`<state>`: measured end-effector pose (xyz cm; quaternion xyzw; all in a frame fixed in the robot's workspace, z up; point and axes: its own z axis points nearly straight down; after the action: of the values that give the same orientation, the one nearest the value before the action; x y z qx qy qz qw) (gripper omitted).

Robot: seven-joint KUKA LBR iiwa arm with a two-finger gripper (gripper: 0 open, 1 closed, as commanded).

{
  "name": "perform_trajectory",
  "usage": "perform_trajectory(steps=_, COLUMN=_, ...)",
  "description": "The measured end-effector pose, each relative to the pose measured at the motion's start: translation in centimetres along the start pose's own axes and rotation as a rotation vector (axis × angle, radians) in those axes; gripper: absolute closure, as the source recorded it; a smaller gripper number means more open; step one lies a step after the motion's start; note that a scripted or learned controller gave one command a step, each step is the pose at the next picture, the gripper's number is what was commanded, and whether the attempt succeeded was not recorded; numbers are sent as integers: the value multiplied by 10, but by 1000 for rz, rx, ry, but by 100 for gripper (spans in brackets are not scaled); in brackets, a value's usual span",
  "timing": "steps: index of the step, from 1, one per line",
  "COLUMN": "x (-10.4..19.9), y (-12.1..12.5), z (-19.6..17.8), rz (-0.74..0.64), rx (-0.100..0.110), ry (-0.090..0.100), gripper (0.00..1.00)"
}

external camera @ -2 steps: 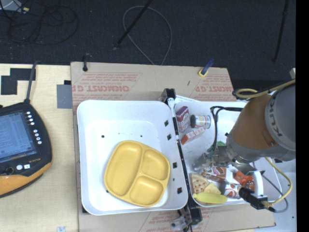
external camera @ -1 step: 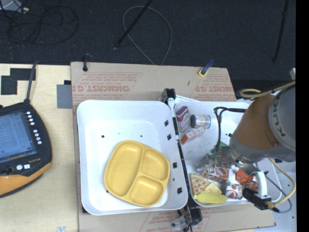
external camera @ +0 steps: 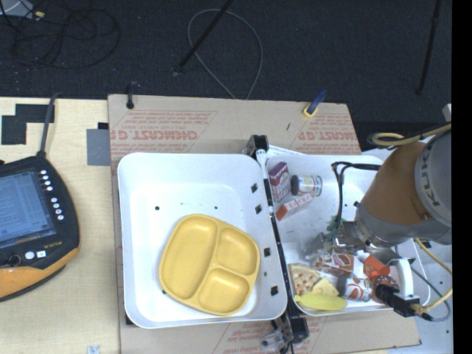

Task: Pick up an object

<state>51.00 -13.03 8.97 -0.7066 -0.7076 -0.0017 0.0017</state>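
Objects [external camera: 335,268] lie crowded in the right bin [external camera: 354,161], under the gripper [external camera: 341,236]; I cannot tell its state. Crowding may make it catch nothing, or two.

We see a robotics laboratory, not a home or a shop. The two shallow white plastic bins [external camera: 193,169] stand on a flat sheet of brown printed cardboard [external camera: 221,127], which lies on a pale wooden bench [external camera: 59,316]. At the left edge rests a black and orange handheld control pendant with a screen [external camera: 29,223], the kind used to operate an industrial arm. Behind the bench, thin black cables [external camera: 221,43] lie loose on a dark carpeted floor [external camera: 332,35]. The grey robot arm with an orange band [external camera: 402,190] reaches over the right bin.
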Motion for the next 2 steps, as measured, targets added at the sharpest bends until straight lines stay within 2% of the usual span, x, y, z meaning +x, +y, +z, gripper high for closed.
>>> perform_trajectory(steps=1, x=-47, y=26, z=0, rz=1, rx=-1, ry=-3, gripper=0)
perform_trajectory(steps=2, x=-46, y=26, z=-11, rz=1, rx=-6, ry=-2, gripper=100)
